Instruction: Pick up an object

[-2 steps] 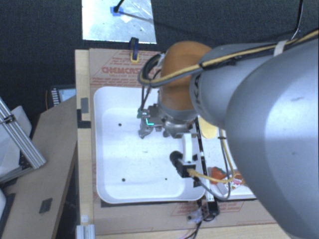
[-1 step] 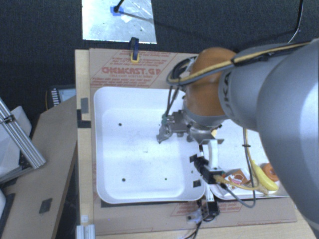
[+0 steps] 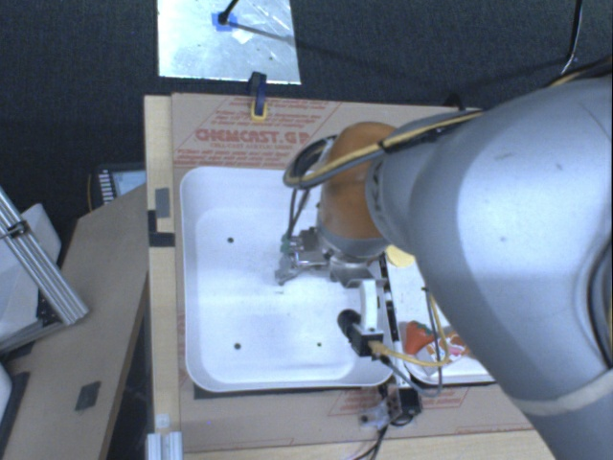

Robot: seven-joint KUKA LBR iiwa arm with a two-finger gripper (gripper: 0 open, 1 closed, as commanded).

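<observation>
- While the big grey arm (image 3: 498,247) is sweeping in from the right, we are watching the gripper (image 3: 284,274) hanging low over the middle of the left bin (image 3: 206,209), fingertips pointing down at the white floor.
- We are looking for something between those fingers, and we are seeing nothing there; how far apart they are standing, we cannot tell, since the tips are too small and blurred against the white.
- We are noting that the floor around the gripper is showing just a few dark dots, so it is probably reaching where there is nothing to take.
- We are spotting the likely targets in the right bin (image 3: 421,286): an orange object (image 3: 419,336) lying near the bin's near edge, and a yellow object (image 3: 400,255) peeking out from under the arm further back.
- We are judging that the arm's bulk is covering most of that right bin because it has to cross it to reach the left one.
- We are reckoning the pick is not yet made; the next move is calling for a shift towards the right bin's objects.
- We are seeing the loose cables (image 3: 316,161) looping beside the wrist, slack so the wrist can turn.
</observation>
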